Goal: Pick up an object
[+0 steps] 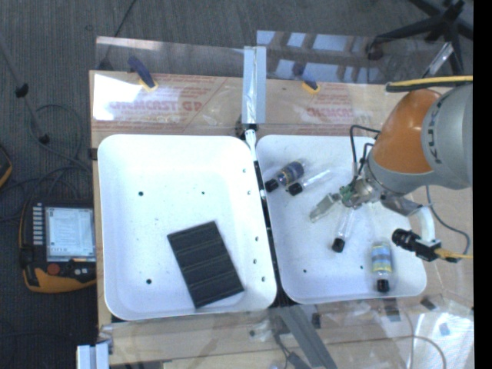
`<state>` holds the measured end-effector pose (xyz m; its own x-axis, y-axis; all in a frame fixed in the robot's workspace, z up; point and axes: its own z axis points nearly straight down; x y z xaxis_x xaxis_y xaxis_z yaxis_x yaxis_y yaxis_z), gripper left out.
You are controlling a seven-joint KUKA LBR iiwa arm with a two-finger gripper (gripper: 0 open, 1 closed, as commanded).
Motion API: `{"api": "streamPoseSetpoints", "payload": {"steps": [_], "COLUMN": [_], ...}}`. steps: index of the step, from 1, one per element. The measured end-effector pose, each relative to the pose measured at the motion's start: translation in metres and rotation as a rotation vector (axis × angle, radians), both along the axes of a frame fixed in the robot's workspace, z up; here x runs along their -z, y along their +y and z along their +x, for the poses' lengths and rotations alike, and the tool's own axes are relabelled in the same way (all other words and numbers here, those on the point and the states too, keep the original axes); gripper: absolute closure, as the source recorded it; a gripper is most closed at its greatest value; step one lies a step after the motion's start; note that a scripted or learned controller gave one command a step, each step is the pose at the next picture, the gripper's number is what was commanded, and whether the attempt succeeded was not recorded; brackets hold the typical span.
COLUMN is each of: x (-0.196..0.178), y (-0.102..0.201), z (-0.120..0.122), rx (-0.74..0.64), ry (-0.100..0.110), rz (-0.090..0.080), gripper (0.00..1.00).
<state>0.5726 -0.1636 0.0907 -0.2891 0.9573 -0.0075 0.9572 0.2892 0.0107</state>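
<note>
Your end effector (338,202) hovered low at centre-right of the frame, in the right bin (307,283); I cannot tell its state. A clear tube (342,231) lay just below it. This looked like the approach; next, descend and clamp.

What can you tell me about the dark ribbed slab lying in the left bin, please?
The dark ribbed slab is a flat, near-black rectangle with raised ridges running across its top, matte, perhaps rubber or plastic. It lies flat on the floor of the left bin, turned at a slant, near the bin's front right corner. Nothing else touches it; the gripper is over the right bin.
</note>
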Motion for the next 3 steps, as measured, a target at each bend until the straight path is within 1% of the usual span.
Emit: {"api": "streamPoseSetpoints", "payload": {"steps": [1,2,3], "x": [0.000,-0.001,-0.010], "y": [-0.014,0.049,0.049], "z": [-0.038,-0.077,-0.076], "rx": [-0.030,-0.104,-0.103], "ry": [-0.002,-0.002,-0.006], "rz": [-0.001,-0.001,0.001], "gripper": [0.00,0.00,1.00]}}
